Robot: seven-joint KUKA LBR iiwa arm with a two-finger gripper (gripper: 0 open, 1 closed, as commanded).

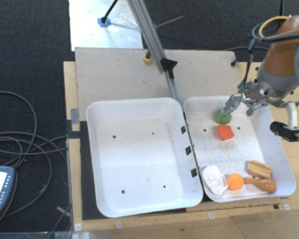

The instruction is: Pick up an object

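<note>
The gripper [233, 105] is hovering over the far part of the right bin [275, 151], directly above a green object [222, 117]. Whether it is gripping the object cannot be told. An orange block [226, 132] is lying just beside the green object.

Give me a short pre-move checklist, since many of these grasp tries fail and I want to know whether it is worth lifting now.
1. Gripper over a target: ok, it sits at the green object in the right bin.
2. Green object between the fingers: cannot tell, the gripper covers its upper edge.
3. Neighbour clearance: ok, the orange block lies just below the green object, apart from it.
4. Other items out of the way: ok, the orange ball, white object and wooden pieces lie at the bin's near edge.
5. Bin wall clearance: ok, the gripper is inside the rim.
</note>
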